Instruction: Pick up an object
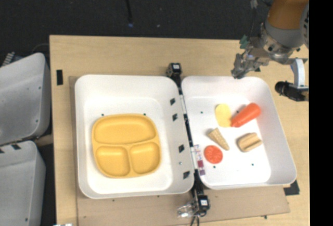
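Observation:
The right bin (260,89) holds several toy foods: an orange carrot (245,114), a pale yellow piece (223,114), a tan cone-shaped wedge (219,139), a red round slice (213,154) and a tan bread-like roll (248,142). My gripper (240,70) hangs over the far rim of the right bin, up and right of the yellow piece. It is well apart from all the foods, and nothing shows in it.
The left bin (86,95) holds a yellow three-compartment tray (126,144). A black divider with clips (183,115) runs between the bins. Grey plastic covers (21,95) lie off the bench's left side. The arm's orange band (285,9) stands at the top right.

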Tool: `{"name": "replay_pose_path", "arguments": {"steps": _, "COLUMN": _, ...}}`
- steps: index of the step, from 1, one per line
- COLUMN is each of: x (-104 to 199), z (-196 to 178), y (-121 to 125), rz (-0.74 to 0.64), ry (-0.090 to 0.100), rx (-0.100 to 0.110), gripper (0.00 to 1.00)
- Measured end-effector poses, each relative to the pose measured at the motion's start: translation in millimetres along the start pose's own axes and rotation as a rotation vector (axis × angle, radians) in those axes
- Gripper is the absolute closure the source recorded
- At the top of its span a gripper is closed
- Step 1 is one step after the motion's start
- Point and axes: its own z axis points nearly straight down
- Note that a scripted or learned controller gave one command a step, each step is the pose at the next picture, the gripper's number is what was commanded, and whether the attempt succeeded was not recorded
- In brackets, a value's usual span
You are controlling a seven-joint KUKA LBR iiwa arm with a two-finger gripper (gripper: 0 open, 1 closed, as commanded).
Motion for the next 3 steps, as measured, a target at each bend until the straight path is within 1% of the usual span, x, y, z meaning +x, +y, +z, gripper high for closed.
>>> {"name": "replay_pose_path", "arguments": {"steps": 1, "x": 48, "z": 13, "y": -23, "rz": -0.006, "ry": 0.001, "rx": 0.008, "gripper": 1.0}}
{"name": "replay_pose_path", "arguments": {"steps": 2, "x": 95, "z": 5, "y": -46, "rz": -0.007, "ry": 0.003, "rx": 0.007, "gripper": 1.0}}
{"name": "replay_pose_path", "arguments": {"steps": 3, "x": 133, "z": 12, "y": -70, "rz": -0.007, "ry": 0.002, "rx": 0.008, "gripper": 1.0}}
